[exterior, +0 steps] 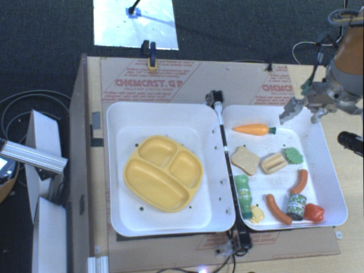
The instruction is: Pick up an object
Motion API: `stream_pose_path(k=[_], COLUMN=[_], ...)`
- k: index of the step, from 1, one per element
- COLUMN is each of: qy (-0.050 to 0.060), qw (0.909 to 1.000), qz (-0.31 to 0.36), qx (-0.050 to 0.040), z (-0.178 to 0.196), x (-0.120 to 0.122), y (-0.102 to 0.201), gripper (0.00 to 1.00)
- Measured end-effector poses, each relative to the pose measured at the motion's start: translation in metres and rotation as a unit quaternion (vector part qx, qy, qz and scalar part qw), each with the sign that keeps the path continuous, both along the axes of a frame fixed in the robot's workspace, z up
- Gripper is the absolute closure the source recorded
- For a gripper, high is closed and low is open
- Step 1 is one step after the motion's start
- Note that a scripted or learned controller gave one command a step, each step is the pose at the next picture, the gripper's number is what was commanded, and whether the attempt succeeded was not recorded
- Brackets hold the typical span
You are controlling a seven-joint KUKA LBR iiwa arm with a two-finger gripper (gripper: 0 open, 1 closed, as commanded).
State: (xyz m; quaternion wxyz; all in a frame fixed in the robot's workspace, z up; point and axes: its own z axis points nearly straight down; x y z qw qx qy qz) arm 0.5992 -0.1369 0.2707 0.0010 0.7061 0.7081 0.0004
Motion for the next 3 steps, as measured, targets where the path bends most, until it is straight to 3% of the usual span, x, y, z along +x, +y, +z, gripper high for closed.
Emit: stream_pose_path(k=[1,2,3], qy=[0.002,-0.003,-0.008], qw=[1.0,1.0,1.0], qz=[0.0,0.0,-0.001], qx=[0.0005,0.0,-0.0013], z=[-0.106,-0.181,-0.181], x=[-0.018,-0.032,-0.063], y=[0.03,0.022,0.02], gripper=[0.0,0.0,0.0])
